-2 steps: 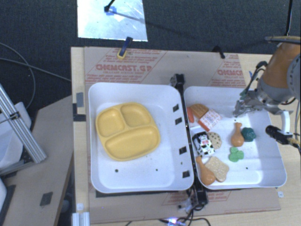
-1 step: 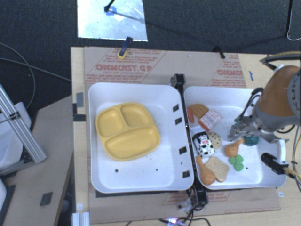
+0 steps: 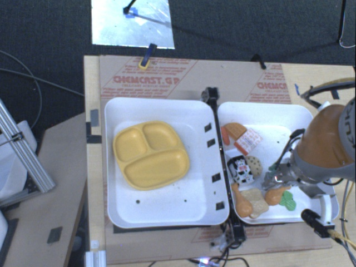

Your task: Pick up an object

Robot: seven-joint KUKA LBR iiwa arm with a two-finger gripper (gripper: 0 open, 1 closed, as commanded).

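- Dark carpet surrounds the desk [image 3: 183, 74], which carries two white bins side by side.
- Left bin [image 3: 119, 204] holds a yellow divided plate [image 3: 150, 154].
- Right bin [image 3: 278, 113] holds small objects: a black-and-white toy [image 3: 240, 170], a red-and-white packet [image 3: 247, 141], a green piece [image 3: 288, 200].
- Gripper [image 3: 273, 182] sits low in the right bin beside an orange object [image 3: 274, 196]; I cannot tell how its jaws stand.

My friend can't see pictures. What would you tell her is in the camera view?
A grey robot arm reaches from the right into the right white bin, its tool low over a pile of small toy foods. The left white bin holds a yellow divided plate. Both bins sit side by side on a cardboard-covered bench.
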